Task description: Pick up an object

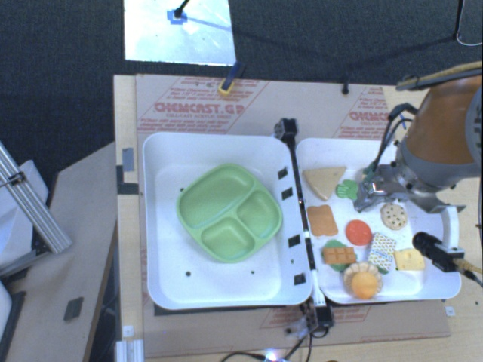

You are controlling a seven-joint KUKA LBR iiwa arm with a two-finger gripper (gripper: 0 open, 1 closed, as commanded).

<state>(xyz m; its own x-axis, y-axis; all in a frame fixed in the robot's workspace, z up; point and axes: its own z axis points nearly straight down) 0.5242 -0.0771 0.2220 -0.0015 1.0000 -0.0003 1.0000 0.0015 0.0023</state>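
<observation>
Beneath me sit 2 white bins [162, 225]; the left one holds a green divided plate [229, 212]. My gripper [367, 196] hovers at right of frame over the toy food, near the red disc [359, 232]; I cannot tell how my fingers stand.

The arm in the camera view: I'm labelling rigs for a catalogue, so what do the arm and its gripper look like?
The arm is a bulky, rounded grey body with a broad orange band above the wrist. Dark cables loop down its side toward the gripper, a small grey and black metal assembly. A white bracket and a black cylindrical part sit below the wrist. No markings are legible.
</observation>
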